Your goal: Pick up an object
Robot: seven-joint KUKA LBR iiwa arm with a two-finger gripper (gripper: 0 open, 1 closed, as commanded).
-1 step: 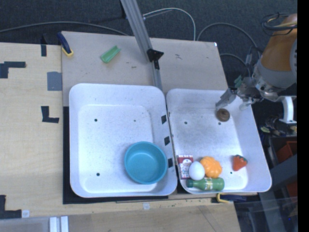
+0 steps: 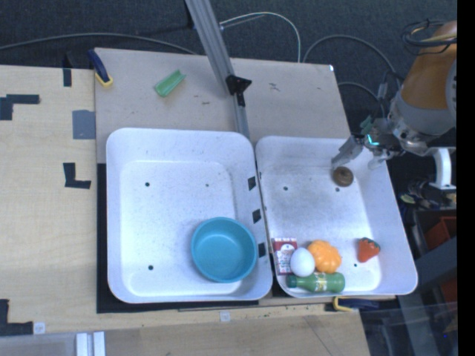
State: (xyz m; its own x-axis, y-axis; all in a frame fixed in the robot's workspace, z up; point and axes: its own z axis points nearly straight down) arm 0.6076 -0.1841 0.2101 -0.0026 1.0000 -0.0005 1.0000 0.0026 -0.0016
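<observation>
A small round brown object (image 2: 342,176) lies in the right bin (image 2: 312,199), near its far right corner. Toward the bin's near edge cluster a white egg (image 2: 302,262), an orange fruit (image 2: 325,255), a green bottle (image 2: 318,282) on its side, a red-and-white carton (image 2: 284,252) and a red strawberry-like piece (image 2: 367,249).

The bench (image 2: 297,99) bears two white bins (image 2: 126,150) and a green block (image 2: 169,83).

Even, bright overhead light, soft shadows, slightly grainy, mildly blurred.

Orange-banded grey arm (image 2: 430,80), metal hand (image 2: 355,154), teal light
</observation>
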